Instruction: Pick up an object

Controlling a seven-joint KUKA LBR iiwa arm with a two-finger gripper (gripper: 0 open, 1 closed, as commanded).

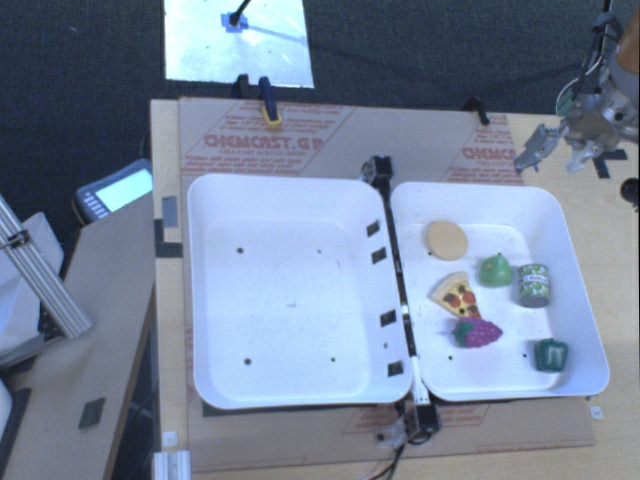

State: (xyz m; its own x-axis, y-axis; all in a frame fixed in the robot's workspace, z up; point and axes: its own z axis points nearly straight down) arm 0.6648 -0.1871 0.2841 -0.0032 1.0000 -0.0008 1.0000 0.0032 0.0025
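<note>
Dark carpet surrounds my surface (300, 133), which carries two white bins. Everything I could pick lies in the right bin (575, 258): a tan round cookie (446, 239), a pizza slice (455, 295), purple grapes (478, 332), a green pear (494, 270), a small can (534, 285) and a green pepper (550, 354). The left bin (200, 268) sits beside it. My pincer (565, 148) hovers released above the right bin's far corner, grasping nothing. I judge this the approach step; next I must move over one item and descend.
</note>
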